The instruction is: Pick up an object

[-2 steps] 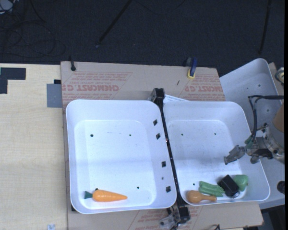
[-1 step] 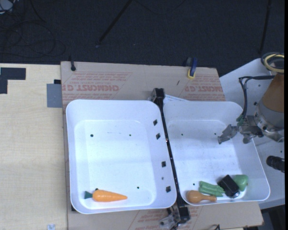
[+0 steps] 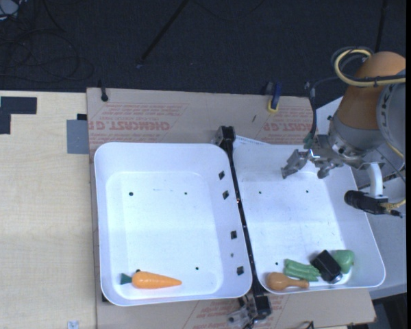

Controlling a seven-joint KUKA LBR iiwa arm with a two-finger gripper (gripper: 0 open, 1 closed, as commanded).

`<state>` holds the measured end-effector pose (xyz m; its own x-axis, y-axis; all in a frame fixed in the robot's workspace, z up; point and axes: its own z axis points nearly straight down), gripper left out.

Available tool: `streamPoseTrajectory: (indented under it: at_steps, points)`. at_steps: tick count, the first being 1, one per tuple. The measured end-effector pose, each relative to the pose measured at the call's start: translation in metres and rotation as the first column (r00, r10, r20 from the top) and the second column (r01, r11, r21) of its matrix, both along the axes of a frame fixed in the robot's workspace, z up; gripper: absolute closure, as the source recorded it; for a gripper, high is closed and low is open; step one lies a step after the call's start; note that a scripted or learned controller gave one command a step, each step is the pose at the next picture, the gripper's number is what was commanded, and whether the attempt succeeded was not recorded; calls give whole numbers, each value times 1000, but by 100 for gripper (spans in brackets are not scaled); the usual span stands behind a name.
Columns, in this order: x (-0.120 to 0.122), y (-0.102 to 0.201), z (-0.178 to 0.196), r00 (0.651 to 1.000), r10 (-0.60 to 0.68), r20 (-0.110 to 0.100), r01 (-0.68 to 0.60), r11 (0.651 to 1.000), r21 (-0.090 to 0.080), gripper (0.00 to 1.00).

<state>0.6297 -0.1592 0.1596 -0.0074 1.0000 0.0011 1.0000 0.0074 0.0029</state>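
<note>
While I hang over the right bin: my claw [image 3: 307, 162] sits in the upper right of the frame, fingers spread, gripping nothing.
Targets: green pod [image 3: 301, 269], black block [image 3: 326, 264] and tan pear-shaped piece [image 3: 285, 282] huddle touching in the right bin's [image 3: 288, 211] lower corner; a carrot [image 3: 155, 279] lies alone at the left bin's [image 3: 116, 204] lower edge.
Risk: the cluster crowds the wall, so, I judge, a finger could strike the rim or pinch two pieces.
</note>
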Motion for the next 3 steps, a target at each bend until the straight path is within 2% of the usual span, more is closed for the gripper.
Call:
streamPoseTrajectory:
  at_steps: [1, 2, 3]
  points:
    - [14, 75, -77, 1000, -1, -9, 1, 1000, 2, 0]
    - [14, 70, -62, 1000, -3, -7, 3, 1000, -1, 100]
    - [14, 70, -63, 1000, -3, -8, 3, 1000, -1, 0]
